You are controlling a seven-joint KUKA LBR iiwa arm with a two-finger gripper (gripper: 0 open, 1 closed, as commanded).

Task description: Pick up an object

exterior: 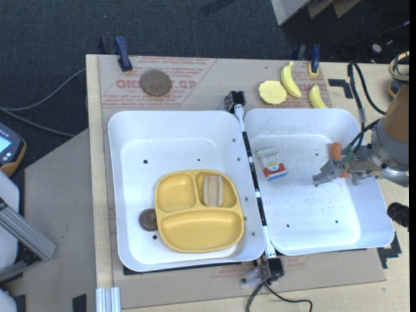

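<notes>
A small white carton (271,162) with red and blue print lies in the right bin (312,233), near the divider, bare floor around it. Left bin (130,174) holds a yellow tray (195,226) and a brown disc (148,220). The gripper (325,176) hovers right of the carton, apart — whether it is parted or closed, I cannot tell.

1 fixed camera is mounted above the light wooden tabletop (364,265) and looks down at a slant. At medium range it frames both shallow white plastic bins, the left bin (123,174) and the right bin (312,236), plus dark carpeted floor (45,44) beyond.
</notes>
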